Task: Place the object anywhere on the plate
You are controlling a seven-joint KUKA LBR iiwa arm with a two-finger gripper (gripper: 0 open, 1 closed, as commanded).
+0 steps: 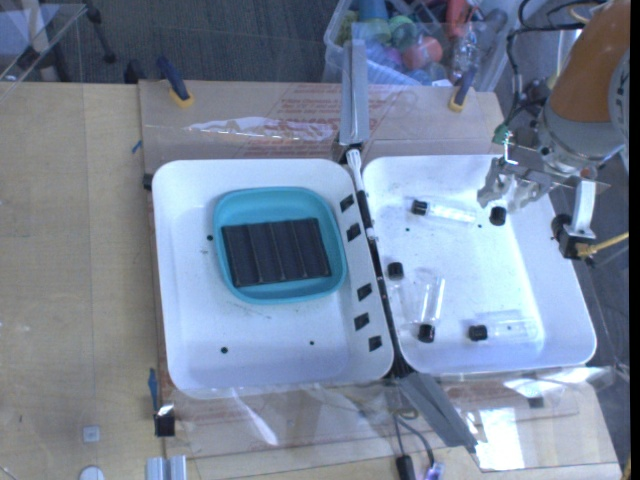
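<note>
A teal plate (pixel 224 220) sits in the left white bin (pixel 190 348), and a dark grey ridged slab (pixel 275 251) lies flat on it. Clear vials with black caps lie in the right bin (pixel 560 308): one near the back (pixel 442 210), one near the middle (pixel 428 300) and one at the front right (pixel 505 326). My gripper (pixel 497 206) hangs over the back right part of the right bin, just right of the back vial. A small black piece shows at its lower tip, and I cannot tell what it is.
A loose black cap (pixel 395 269) lies near the divider (pixel 362 258) between the bins, which carries black clips. Behind the bench stands a clear tub of coloured toys (pixel 420 18). Cables and a white fitting (pixel 580 218) hang off the wrist at the right.
</note>
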